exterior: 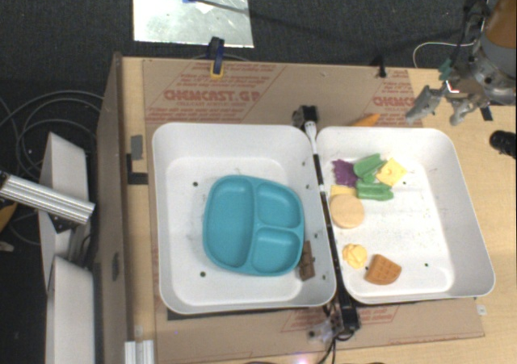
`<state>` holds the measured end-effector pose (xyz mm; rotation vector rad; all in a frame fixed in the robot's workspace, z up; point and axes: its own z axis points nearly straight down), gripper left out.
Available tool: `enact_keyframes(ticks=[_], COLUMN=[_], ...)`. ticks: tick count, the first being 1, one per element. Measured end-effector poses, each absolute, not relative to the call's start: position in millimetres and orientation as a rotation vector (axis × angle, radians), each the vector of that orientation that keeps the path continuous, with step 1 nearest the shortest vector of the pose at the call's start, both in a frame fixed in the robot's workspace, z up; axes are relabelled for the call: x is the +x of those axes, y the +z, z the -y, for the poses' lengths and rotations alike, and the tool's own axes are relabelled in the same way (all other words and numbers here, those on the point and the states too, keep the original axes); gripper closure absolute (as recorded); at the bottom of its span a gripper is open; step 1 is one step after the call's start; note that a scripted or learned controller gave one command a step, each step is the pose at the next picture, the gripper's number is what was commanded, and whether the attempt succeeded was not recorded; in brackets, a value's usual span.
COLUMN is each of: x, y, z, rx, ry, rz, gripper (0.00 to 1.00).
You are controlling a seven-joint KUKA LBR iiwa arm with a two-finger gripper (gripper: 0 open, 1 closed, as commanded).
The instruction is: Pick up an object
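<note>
Claw: the claw (440, 104) hung at the upper right, above the far rim of the right bin (452, 193); its two grey fingers looked spread apart, with nothing between them.
Candidates: all lay in the right bin — a purple piece (344, 170), green pieces (371, 165), a yellow block (392, 171), a round tan disc (347, 211), a small yellow lump (354, 254) and an orange-brown wedge (382, 270).
Left bin: the left bin (186, 193) held a teal divided plate (253, 225), well apart from the claw.
Risk, crowding: purple, green and yellow pieces touched one another, so a descent there would likely nudge neighbours or catch two.
Risk, flatness: the disc lay low; fingers could probably skate over it.
Risk, edge: the cluster sat near the dividing wall, which might block a finger.
Safer pick: the wedge, judged freer on its sides.
</note>
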<state>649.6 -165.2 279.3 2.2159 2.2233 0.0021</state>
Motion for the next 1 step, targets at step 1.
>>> enact_keyframes(ticks=[1], x=[626.0], y=[163.8], z=[159.0], rx=[2.222], ry=[-0.002], rz=[-2.225], gripper=[0.00])
